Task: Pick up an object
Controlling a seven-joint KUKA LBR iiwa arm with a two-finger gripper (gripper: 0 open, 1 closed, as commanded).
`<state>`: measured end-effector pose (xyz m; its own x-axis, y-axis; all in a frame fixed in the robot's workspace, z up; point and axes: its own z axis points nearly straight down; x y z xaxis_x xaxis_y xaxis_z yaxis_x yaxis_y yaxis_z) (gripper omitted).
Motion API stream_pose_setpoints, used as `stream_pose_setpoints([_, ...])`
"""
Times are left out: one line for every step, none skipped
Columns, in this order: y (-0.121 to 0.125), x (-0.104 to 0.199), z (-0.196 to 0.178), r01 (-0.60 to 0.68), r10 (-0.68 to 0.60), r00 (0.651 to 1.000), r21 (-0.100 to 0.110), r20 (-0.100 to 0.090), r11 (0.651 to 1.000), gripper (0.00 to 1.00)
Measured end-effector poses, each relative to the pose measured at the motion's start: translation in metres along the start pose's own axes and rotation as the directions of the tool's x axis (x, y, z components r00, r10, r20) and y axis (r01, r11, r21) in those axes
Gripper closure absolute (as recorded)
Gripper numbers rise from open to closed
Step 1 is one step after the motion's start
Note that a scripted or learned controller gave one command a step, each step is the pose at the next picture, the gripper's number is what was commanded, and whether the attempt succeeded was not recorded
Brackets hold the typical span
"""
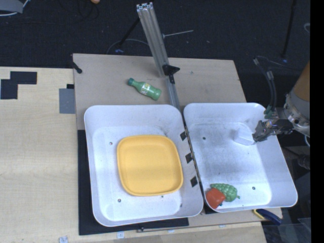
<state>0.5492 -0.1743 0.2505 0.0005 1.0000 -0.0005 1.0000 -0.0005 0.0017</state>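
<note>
Hovering at the right bin's point(283, 186) far edge, the gripper point(263, 130) is seen (jaw state cannot be told); a strawberry point(221, 195) lies near.

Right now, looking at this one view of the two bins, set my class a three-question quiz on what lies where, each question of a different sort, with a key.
1. True or false: the yellow plate lies in the left bin.
2. Where does the green bottle lie? A) in the right bin B) on the bench behind the bins C) on the plate
3. Fill in: the red and green toy sits near the right bin's ____ left corner.

Key
1. True.
2. B.
3. Near, that is, the corner closest to the camera. The gripper is at that bin's far right side, beside a small white object.
</note>
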Motion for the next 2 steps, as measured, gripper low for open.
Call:
stream_pose_setpoints([0.003, 0.048, -0.005, 0.004, -0.004, 1.000, 0.001, -0.001, 1.000, 1.00])
stream_pose_setpoints([0.009, 0.106, -0.007, 0.005, -0.005, 1.000, 0.002, -0.002, 1.000, 1.00])
